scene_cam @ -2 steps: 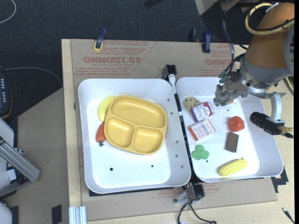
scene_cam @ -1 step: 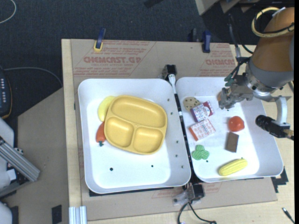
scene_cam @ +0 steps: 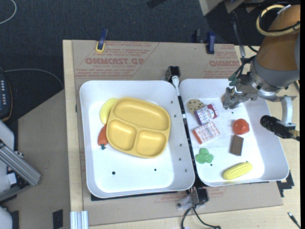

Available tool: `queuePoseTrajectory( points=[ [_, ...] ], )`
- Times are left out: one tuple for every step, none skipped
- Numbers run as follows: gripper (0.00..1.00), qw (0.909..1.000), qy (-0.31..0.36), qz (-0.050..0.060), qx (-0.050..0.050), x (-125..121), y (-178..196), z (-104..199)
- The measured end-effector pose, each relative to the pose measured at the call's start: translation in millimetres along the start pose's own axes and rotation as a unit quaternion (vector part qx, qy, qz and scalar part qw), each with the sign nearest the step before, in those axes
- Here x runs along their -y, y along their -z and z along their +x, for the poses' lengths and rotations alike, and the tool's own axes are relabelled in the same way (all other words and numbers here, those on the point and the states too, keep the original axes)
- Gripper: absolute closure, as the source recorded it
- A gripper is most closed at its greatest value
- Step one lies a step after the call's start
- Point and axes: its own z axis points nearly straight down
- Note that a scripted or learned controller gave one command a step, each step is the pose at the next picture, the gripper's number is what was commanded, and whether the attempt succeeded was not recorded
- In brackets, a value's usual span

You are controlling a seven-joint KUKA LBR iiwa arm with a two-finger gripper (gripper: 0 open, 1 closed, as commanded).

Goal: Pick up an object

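While the gripper (scene_cam: pixel 232 100) hangs over the far part of the right bin (scene_cam: pixel 272 168), I cannot tell how its jaws stand. Free white floor lies around it. The corn (scene_cam: pixel 237 170) lies near the front rim, long axis left to right, slightly tilted. The brown block (scene_cam: pixel 236 145) stands just behind it.

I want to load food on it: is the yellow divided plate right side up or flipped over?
Right side up: the yellow divided plate shows three open compartments facing upward in the left bin.
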Motion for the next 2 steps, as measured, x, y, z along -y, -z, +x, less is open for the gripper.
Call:
queuePoseTrajectory(
  points=[
    [1.00, 1.0000, 0.001, 0.000, 0.000, -6.9, -6.0, 11.5],
    [1.00, 1.0000, 0.000, 0.000, 0.000, 3.9, 8.7, 7.2]
  ],
)
